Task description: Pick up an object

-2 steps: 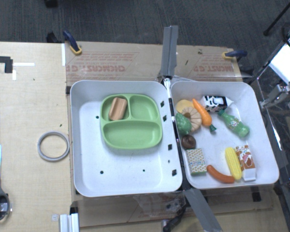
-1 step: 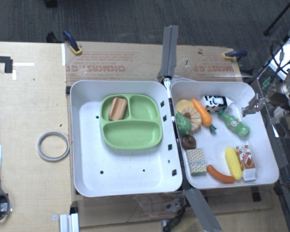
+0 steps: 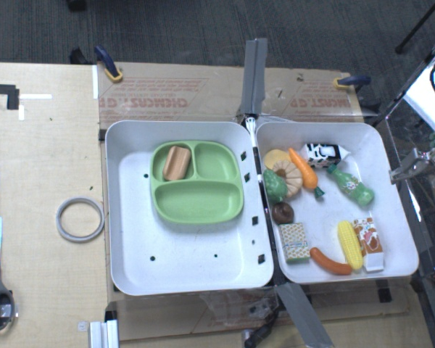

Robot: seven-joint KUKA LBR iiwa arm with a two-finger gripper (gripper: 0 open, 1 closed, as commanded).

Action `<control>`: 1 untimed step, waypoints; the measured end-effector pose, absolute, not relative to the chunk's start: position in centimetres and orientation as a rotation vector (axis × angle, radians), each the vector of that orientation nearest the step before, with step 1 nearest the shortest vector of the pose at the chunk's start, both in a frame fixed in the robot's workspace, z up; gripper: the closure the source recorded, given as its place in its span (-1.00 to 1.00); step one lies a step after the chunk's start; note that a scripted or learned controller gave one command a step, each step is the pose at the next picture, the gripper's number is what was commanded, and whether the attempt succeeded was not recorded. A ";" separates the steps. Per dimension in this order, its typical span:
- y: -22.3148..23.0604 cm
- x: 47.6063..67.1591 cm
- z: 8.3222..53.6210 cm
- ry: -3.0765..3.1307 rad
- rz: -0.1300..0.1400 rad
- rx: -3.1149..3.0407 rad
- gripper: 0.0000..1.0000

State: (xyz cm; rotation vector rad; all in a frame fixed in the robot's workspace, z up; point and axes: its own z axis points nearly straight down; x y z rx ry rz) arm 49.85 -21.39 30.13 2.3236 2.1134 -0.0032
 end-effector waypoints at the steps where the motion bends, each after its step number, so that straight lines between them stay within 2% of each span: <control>1: -17.9 53.4 20.3 1.813 -0.006 2.569 -1.00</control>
